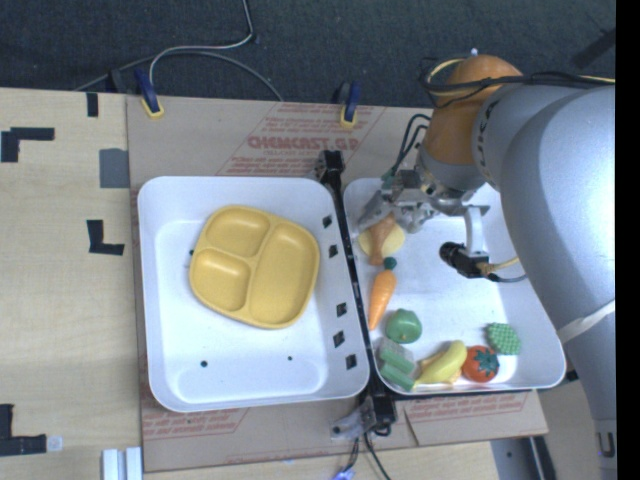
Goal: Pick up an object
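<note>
A pale yellow, rounded toy fruit (382, 238) lies at the upper left of the right bin (530, 313), close to its left wall. An orange carrot (380, 296) lies just below it, pointing down.

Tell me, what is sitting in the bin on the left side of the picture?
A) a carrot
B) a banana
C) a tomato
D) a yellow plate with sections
D: the yellow plate with sections lies alone in the left bin, while the carrot, banana and tomato all sit in the right bin.
</note>
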Controlling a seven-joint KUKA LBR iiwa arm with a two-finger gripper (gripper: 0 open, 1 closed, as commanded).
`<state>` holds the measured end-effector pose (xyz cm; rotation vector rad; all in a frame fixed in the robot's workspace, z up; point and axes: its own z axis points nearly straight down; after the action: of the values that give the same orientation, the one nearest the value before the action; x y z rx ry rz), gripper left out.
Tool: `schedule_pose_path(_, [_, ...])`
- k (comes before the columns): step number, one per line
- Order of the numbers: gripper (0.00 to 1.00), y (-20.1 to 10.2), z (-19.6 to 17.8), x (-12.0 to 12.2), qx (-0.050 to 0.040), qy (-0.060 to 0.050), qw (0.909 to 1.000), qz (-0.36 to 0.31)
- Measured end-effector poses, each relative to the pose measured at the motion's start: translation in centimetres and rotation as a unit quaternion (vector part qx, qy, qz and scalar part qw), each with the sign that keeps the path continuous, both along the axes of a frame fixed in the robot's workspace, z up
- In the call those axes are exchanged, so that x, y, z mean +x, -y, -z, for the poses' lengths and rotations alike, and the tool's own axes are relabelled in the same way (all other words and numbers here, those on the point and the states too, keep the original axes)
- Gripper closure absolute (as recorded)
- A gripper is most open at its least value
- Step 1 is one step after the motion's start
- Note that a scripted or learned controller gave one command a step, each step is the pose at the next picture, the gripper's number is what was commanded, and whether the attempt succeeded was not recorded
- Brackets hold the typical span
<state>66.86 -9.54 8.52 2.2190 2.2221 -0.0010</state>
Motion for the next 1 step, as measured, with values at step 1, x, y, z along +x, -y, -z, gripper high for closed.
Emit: schedule_pose_path(1, [0.00, -0.09, 0.00, -0.01, -0.0004, 0.000, 1.0000, 0.000])
